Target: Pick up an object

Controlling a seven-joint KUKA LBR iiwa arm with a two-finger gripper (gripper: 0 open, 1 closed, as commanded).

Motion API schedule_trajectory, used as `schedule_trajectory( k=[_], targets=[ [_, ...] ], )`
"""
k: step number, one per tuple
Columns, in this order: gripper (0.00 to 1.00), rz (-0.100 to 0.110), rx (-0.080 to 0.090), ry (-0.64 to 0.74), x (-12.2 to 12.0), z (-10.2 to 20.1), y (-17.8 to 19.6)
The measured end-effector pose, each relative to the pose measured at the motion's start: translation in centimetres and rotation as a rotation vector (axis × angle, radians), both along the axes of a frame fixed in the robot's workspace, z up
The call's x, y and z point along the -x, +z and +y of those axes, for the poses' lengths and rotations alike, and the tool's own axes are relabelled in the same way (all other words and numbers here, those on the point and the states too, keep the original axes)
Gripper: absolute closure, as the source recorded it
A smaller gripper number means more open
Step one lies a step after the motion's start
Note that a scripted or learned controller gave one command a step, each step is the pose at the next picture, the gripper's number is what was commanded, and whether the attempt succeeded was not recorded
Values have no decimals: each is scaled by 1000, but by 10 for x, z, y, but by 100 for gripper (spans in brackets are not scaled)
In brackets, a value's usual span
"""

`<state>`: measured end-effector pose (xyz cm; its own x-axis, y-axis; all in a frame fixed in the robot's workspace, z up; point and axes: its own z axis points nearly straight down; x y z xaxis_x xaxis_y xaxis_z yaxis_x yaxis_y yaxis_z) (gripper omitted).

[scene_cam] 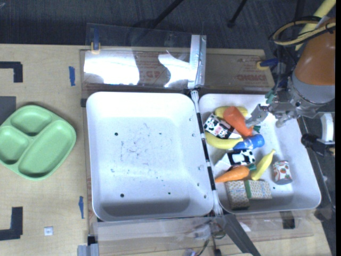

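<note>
A: We see the upper carrot lying in the right bin, its long axis slanting from upper left down to lower right, tip toward the blue toy.

B: What else do we count in that bin?

A: A long banana under the carrot, two black-and-white cow blocks, a second carrot, a smaller banana, a white cube with red marks and sponge-like blocks. The left bin sits beside it, and a green divided tray lies well to the left on the bench.

B: And the gripper?

A: It hangs over the bin's upper right part, just right of the carrot. We cannot tell how its grasp stands.
</note>
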<state>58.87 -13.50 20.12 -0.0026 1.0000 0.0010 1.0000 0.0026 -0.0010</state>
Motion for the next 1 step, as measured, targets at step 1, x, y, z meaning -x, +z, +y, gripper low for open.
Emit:
schedule_trajectory(
  k=[1],
  targets=[
    [0, -11, 3, 74, 53, -37, -80]
  ],
)
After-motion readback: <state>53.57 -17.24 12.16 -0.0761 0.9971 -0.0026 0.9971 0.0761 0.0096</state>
